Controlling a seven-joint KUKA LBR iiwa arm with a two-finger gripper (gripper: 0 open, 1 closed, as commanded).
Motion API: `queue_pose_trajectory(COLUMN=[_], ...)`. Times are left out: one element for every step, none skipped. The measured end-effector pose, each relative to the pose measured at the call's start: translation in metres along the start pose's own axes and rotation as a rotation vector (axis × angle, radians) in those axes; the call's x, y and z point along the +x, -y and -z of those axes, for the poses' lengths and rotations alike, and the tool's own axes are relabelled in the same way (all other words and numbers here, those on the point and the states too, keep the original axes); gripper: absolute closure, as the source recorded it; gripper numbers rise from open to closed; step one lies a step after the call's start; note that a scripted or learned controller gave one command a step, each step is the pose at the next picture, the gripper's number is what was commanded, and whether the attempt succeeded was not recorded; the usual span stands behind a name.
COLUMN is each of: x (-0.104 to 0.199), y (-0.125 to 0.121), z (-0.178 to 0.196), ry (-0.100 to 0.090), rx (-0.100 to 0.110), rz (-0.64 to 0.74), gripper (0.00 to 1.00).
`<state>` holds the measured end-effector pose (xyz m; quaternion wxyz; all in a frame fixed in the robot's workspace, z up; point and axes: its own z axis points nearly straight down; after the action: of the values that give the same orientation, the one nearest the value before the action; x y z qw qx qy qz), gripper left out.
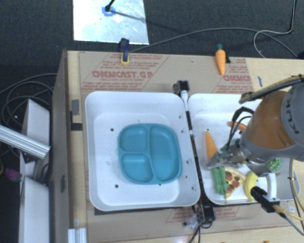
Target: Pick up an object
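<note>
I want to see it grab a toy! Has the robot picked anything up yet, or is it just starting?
Not yet, as far as the picture shows. The arm has reached down into the right bin, and its gripper sits low by the carrot, bean pods and pizza slice. All three lie on the bin floor, none lifted. Grabbing one and raising it is left.

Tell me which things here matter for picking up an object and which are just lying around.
Part of the job:
- two-finger gripper, low in the right white bin
- orange toy carrot
- green toy pods
- toy pizza slice
- yellow toy banana

Lying about:
- blue divided plate in the left white bin
- second orange carrot on the bench
- silver sheet on the floor
</note>
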<state>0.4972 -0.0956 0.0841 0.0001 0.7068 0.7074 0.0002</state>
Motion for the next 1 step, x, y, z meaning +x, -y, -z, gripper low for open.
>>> queue_pose_trajectory(x=[-0.0044], y=[-0.0569], z=[0.0005], ry=[0.0], rx=[-0.002], rz=[0.002], gripper=[0.0])
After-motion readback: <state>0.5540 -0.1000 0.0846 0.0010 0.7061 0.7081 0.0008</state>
